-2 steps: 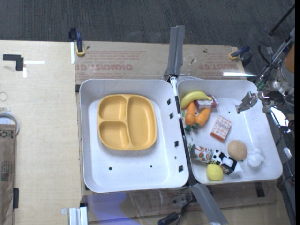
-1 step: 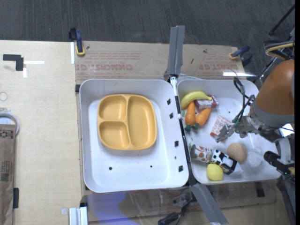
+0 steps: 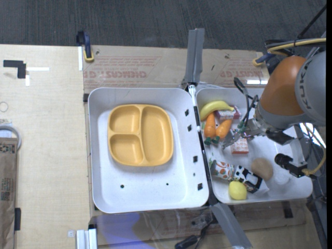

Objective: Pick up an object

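arm: grey with an orange band, it reaches in from the right, over the right bin (image 3: 303, 191).
gripper: the gripper (image 3: 234, 137) is low in the right bin, its thin fingers slanting down to the left; i cannot tell how far apart they stand, and nothing shows between them.
carrots: two orange carrots (image 3: 216, 127) lie side by side in the upper left part of the right bin, just left of the gripper tips. the left one stands nearly up and down in the view; the right one leans, top to the right.
banana: a yellow banana (image 3: 216, 107) curves above the carrots, long axis left to right, its ends drooping.
small box: a red and white box (image 3: 240, 147) lies just below and right of the gripper tips.
front of bin: a printed packet (image 3: 223, 170), a black and white toy (image 3: 249, 178), a lemon (image 3: 237, 190) and a tan rounded thing (image 3: 262, 168) crowd the lower part.
open room: the right bin's lower right corner is bare white.
left bin: the left bin (image 3: 150, 191) bears a yellow three-part plate (image 3: 140, 135) in its upper middle, with bare floor round it, widest along the near edge.
divider: the two bins touch along a middle wall, close to the carrots' left side.
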### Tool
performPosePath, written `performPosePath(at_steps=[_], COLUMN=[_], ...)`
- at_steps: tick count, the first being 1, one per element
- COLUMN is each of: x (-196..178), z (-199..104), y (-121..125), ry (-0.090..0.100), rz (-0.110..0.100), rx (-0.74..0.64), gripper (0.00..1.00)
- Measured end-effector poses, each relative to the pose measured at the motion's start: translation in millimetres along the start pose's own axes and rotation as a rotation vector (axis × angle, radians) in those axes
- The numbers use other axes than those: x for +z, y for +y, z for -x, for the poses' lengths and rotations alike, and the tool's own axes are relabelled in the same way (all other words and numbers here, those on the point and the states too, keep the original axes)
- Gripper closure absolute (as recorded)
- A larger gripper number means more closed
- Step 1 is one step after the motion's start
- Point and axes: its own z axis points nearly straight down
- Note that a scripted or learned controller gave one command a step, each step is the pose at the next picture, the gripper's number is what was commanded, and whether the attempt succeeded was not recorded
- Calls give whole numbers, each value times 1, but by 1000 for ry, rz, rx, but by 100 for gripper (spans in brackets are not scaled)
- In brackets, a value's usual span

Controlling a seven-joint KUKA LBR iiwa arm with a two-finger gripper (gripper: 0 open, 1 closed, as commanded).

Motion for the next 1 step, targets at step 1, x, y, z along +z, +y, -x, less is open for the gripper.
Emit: performPosePath(at_steps=[1], x=[-8], z=[2], y=[-1], ry=[0], rz=[-3], rx=[5], gripper=[100])
